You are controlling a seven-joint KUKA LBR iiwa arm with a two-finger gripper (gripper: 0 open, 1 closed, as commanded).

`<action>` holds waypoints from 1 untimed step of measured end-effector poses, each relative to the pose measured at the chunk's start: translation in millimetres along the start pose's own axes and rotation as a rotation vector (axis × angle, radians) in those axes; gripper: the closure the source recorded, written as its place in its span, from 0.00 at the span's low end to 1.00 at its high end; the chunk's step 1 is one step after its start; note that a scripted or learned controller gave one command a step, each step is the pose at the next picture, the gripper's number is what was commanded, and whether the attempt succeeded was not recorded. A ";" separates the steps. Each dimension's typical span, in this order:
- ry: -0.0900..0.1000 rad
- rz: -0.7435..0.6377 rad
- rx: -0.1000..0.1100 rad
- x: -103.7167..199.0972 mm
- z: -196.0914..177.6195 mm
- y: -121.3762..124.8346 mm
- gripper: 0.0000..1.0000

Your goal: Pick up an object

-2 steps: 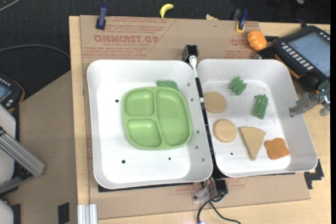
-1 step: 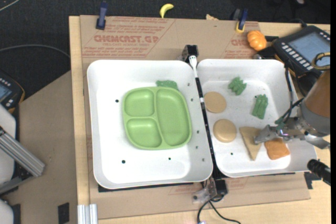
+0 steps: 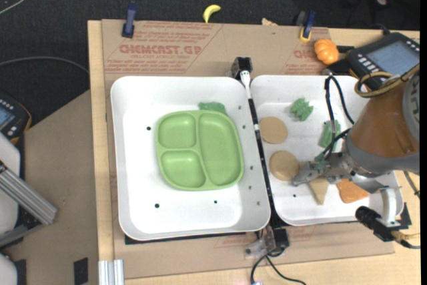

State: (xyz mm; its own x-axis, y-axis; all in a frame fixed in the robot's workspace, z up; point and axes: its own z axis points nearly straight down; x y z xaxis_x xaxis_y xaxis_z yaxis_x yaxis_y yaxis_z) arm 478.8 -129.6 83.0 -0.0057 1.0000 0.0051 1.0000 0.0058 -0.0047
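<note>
The right bin (image 3: 293, 213) holds two round tan discs, one at its upper left (image 3: 273, 129) and one lower down (image 3: 281, 163). A green leafy piece (image 3: 301, 108) lies near the top and a smaller green piece (image 3: 326, 135) sits further right. A tan wedge (image 3: 321, 192) and an orange piece (image 3: 350, 192) lie near the front. My gripper (image 3: 303, 175) hangs low in this bin, just right of the lower tan disc and above the tan wedge. I see nothing held in it. The arm's grey and orange body (image 3: 383, 130) covers the bin's right side.
The left bin (image 3: 133, 163) holds a green divided plate (image 3: 199, 149), with a small green scrap (image 3: 213, 106) at its top edge. A black divider (image 3: 253, 130) runs between the bins. On the bench behind lie an orange object (image 3: 325, 50), a pendant (image 3: 387, 57) and cables.
</note>
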 end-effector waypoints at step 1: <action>-0.005 0.006 -0.005 -4.4 -11.8 0.3 1.00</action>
State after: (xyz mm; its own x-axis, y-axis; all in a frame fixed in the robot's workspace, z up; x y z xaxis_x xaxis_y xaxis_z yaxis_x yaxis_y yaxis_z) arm 479.2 -134.0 94.7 0.0006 1.0000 0.0002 1.0000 -0.0006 0.0004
